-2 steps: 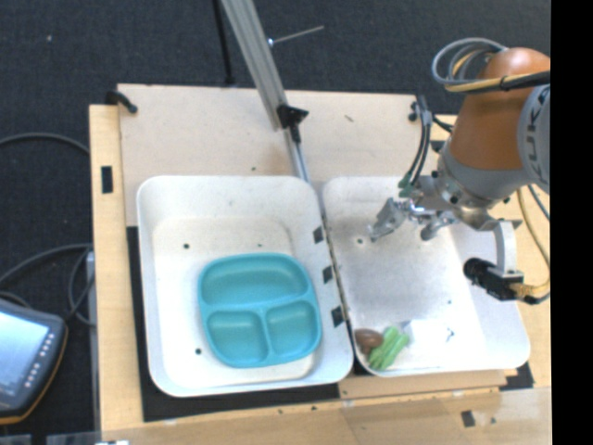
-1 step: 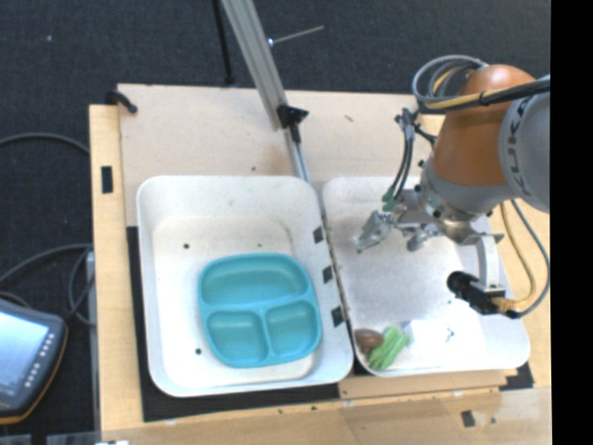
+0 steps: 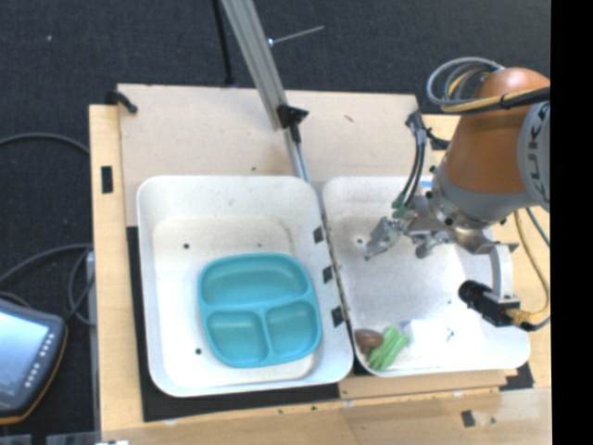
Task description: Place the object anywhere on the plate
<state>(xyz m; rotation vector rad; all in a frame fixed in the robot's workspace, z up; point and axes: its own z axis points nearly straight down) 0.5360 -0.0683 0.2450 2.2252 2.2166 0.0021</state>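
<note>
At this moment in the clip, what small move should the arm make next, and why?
Probably move the gripper toward the near corner of the right bin and lower it over the green object. That object lies beside a brown one, apart from the gripper, while the blue plate sits in the left bin with nothing on it.

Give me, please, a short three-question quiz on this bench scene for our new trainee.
1. True or false: the blue plate lies in the left bin.
2. Which corner of the right bin holds the green object? A near-left B far-right C far-left
3. Fill in: the gripper hangs over the ____ bin.

Key: 1 true. 2 A; a brown object sits beside it. 3 right.
</note>
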